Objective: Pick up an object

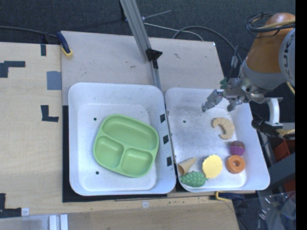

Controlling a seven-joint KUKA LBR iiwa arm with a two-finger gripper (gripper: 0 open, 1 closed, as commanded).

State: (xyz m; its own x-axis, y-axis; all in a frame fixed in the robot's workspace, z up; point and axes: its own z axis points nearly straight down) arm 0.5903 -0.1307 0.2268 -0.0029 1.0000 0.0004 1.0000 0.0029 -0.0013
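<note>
The right bin (192, 128) holds a tan croissant (223, 127), a purple piece (237, 148), an orange ring (235, 164), a yellow round piece (212, 166), a green bunch (193, 179) and a tan cone (186, 165). My gripper (220, 102) hovers over the bin's upper right part, just above the croissant. Its fingers (210, 102) stand open with nothing between them.
The left bin (81, 104) carries a green divided tray (126, 145). A metal bar (136, 25) slants down from the top toward the gap between the bins. The arm (268, 56) fills the upper right. A bare patch lies in the middle of the right bin.
</note>
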